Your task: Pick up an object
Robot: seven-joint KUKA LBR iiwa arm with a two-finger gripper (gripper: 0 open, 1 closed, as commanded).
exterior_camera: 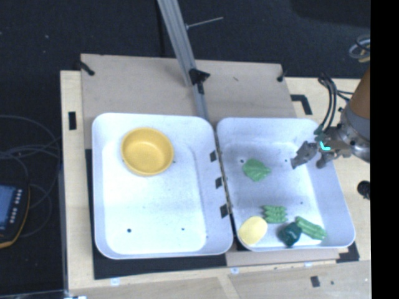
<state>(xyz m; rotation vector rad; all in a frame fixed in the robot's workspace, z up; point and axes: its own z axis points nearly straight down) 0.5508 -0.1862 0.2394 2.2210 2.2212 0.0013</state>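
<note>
My tool (310, 156) hangs parted and empty over the right bin (329, 185). Nothing is picked yet; the green leaf (255, 169) lies nearest.

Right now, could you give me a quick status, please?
Claw open, holding nothing, above right bin. Nearest: green leaf piece, untouched. Nothing between them.

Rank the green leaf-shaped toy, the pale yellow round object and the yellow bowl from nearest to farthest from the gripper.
1. Green leaf-shaped toy, right bin, beside the gripper.
2. Pale yellow round object, right bin's front corner.
3. Yellow bowl, left bin.
</note>
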